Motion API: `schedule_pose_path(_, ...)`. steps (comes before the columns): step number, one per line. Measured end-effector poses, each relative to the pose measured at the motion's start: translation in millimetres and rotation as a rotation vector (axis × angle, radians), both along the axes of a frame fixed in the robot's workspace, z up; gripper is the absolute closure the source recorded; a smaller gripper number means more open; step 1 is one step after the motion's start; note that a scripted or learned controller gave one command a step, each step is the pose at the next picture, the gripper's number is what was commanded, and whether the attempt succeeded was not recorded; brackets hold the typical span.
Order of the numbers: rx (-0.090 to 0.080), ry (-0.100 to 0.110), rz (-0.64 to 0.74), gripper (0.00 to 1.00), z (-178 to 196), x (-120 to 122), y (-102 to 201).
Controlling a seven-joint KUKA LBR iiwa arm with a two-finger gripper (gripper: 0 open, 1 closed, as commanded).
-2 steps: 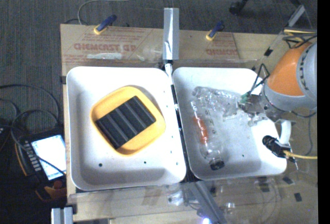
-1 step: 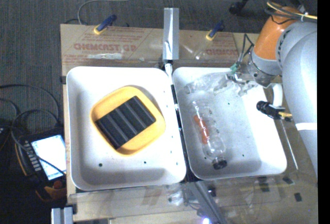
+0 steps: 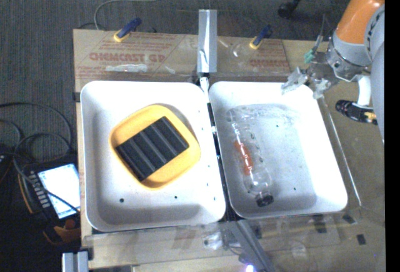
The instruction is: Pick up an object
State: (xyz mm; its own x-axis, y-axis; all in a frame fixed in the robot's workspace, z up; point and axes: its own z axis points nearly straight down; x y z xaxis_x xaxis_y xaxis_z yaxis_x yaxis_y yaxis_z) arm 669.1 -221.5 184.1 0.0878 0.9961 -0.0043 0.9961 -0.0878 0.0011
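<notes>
The clear plastic bottle (image 3: 250,152) lies on its side in the right bin (image 3: 331,196); I judge it light, slippery and easily crushed, best taken across its middle. My gripper (image 3: 304,81) hovers over that bin's far right corner, well apart from the bottle; whether it is open, I cannot tell.

Bench (image 3: 94,55) with two white bins (left (image 3: 100,202), right (image 3: 331,183)) side by side.

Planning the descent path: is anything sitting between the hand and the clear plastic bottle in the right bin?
Nothing visible does. The hand is at the right white bin's far right corner, and the clear plastic bottle lies alone on the bin floor, with bare floor between them.
</notes>
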Motion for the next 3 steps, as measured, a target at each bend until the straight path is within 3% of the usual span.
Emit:
schedule_pose_path(1, -0.002, -0.004, 0.095, 0.0, -85, 1, 69)
schedule_pose_path(2, -0.012, -0.02, 0.258, 0.0, -91, -51, 105)
schedule_pose_path(3, 0.001, 0.0, 0.201, 0.0, -53, -2, 64)
